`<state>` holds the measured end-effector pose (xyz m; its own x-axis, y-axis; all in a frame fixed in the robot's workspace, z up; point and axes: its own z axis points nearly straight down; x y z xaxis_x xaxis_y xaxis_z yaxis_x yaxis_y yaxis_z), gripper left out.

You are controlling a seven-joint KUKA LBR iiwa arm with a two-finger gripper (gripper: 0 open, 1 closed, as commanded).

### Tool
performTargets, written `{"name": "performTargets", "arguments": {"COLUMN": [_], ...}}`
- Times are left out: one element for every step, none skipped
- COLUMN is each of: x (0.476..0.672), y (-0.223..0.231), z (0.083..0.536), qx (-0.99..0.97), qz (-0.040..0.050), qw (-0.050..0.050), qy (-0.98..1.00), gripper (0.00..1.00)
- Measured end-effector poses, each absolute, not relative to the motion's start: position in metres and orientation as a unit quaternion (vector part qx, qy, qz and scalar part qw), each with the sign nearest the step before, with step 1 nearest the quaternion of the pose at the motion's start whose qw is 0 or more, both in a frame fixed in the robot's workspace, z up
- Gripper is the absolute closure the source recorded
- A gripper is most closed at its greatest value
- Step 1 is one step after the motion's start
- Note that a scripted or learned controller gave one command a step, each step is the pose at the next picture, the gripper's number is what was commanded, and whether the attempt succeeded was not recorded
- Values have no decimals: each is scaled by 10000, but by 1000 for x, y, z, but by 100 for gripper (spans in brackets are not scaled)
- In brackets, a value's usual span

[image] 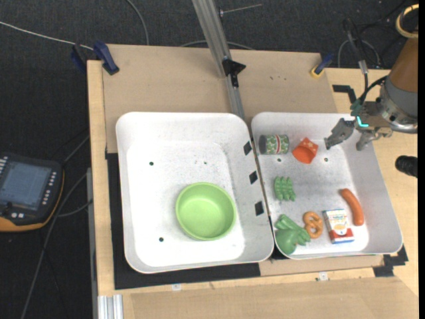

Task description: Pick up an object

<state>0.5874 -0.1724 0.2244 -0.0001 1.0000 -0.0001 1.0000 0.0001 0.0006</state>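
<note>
Two bins: white shallow trays (133, 178), side by side for sorting.
Gripper (350, 135): fingers spread, holding nothing, hovering over right bin's far edge.
Nearest candidate: small orange plastic cup (305, 150), lying just left of gripper.
Left bin: round green plastic bowl (205, 210).

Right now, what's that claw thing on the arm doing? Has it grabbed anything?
Tool: open, holding nothing. It hangs over the right bin's far right corner, apart from the orange cup.
</note>
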Motion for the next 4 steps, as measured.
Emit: {"name": "performTargets", "arguments": {"x": [587,586,576,576], "y": [-172,-169,-171,-171], "z": [224,162,112,95], "qx": [7071,7069,7071,7070], "qz": [2,-14,-10,-2], "qw": [2,-22,-15,-4], "qy": [7071,7073,7071,7072], "gripper": [0,0,0,0]}}
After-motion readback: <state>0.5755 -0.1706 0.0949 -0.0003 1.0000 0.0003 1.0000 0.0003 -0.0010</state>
